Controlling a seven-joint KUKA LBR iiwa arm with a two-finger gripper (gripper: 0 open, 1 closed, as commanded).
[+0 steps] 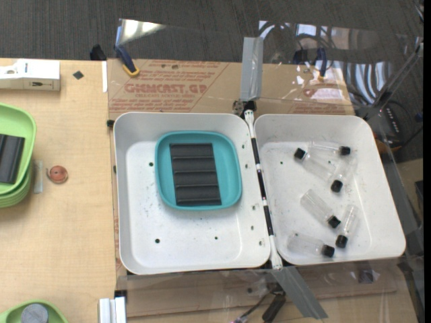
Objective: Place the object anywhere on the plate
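**Vials in the right bin, plate in the left**

The things I am to move are small clear vials with black caps, and six of them lie scattered in the right bin (377, 180). All are on their sides. One vial (326, 149) lies near the far wall with its cap pointing right. Another (308, 161) is just left of it, cap toward the far left. A third (338, 177) sits near the middle of the bin. Nearer the front are three more: one (316, 206) slanting down to the right, one (347, 226) almost upright in the view near the right wall, and one (308, 245) along the front wall. The caps of these last two are close together. None of them touches the plate.

The plate (164, 180) is teal, square with rounded corners, and rests in the far half of the left bin (135, 234). A dark ribbed pad (196, 173) covers its middle. The two bins meet along a shared edge between the plate and the vials.

I cannot tell how my gripper stands or whether it has hold of anything.

Behind the bins lies printed cardboard (168, 83) with a strip of grey tape (250, 73). On the bench (67, 247) to the left are a green dish (19, 187), a small orange disc (58, 173) and a white box (30, 76).
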